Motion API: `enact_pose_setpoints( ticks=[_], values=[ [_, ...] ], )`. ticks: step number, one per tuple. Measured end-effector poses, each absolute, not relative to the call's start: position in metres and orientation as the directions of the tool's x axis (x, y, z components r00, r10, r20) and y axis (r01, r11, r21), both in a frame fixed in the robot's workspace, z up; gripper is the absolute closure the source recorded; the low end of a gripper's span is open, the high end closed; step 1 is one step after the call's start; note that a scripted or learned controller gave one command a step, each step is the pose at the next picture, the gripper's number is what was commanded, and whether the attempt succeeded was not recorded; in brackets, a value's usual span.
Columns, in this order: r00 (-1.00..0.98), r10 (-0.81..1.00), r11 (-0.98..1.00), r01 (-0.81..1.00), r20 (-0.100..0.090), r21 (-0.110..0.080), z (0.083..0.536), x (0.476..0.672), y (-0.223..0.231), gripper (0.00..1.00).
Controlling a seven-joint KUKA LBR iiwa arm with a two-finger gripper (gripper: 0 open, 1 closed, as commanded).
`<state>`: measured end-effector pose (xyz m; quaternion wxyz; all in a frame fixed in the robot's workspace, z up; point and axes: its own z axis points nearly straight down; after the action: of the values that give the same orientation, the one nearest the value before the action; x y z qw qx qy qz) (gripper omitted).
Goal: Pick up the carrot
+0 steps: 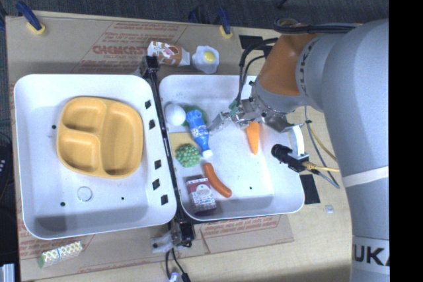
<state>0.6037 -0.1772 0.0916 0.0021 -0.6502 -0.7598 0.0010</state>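
Observation:
The carrot [253,138] is a short orange cone lying in the right bin [285,200], thick end up towards the arm. My gripper [251,121] hangs directly over that thick end. One metal finger [221,119] juts out to the left and the other sits to the carrot's right, so the gripper stands open. The carrot lies between and just below them. Nothing is clamped. The arm's orange band [283,69] and grey body cover the bin's right rim.
The right bin also holds a blue bottle [197,129], a white ball [175,115], a green ball [188,155], a sausage [217,180] and a small red box [201,195]. A yellow divided plate [101,135] sits in the left bin [39,208].

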Motion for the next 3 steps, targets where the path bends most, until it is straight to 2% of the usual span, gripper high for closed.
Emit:
enact_pose_setpoints(
  ticks=[1, 2, 3],
  values=[
    [0.102, 0.995, -0.102, 0.995, 0.022, -0.01, 0.094, 0.572, -0.199, 0.0],
    [0.103, 0.995, -0.103, 0.995, 0.01, -0.006, 0.103, 0.57, -0.204, 1.0],
    [0.338, 0.941, -0.338, 0.941, -0.001, -0.003, 0.214, 0.525, -0.202, 1.0]
  ],
)
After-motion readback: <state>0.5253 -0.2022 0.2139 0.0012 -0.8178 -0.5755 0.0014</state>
